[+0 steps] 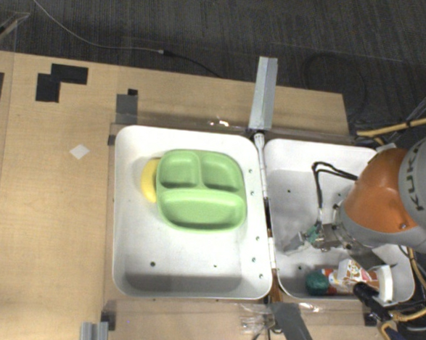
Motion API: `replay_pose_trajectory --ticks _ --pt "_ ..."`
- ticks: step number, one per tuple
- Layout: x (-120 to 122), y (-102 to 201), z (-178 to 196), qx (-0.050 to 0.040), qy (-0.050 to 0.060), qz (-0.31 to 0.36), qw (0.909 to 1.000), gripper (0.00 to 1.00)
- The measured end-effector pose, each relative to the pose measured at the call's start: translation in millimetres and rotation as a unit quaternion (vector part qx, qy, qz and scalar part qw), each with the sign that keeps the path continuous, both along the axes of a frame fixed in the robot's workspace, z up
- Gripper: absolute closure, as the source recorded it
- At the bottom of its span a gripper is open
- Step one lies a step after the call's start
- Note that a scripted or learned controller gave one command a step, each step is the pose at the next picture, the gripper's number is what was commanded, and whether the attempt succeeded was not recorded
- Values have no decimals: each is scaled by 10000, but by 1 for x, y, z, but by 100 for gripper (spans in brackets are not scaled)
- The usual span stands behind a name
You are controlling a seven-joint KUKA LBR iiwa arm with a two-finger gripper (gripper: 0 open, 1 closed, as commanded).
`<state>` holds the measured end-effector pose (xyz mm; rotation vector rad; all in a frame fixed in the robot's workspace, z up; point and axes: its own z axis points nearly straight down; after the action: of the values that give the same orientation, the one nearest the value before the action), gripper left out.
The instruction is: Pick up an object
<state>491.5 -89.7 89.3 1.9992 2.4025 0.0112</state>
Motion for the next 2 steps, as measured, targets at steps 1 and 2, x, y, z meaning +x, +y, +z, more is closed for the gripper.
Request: replay_pose_trajectory --ticks 1,2 --pt "0 -1 0 9 6 94 10000 0" --pt "0 1 0 -8 6 551 9985 0"
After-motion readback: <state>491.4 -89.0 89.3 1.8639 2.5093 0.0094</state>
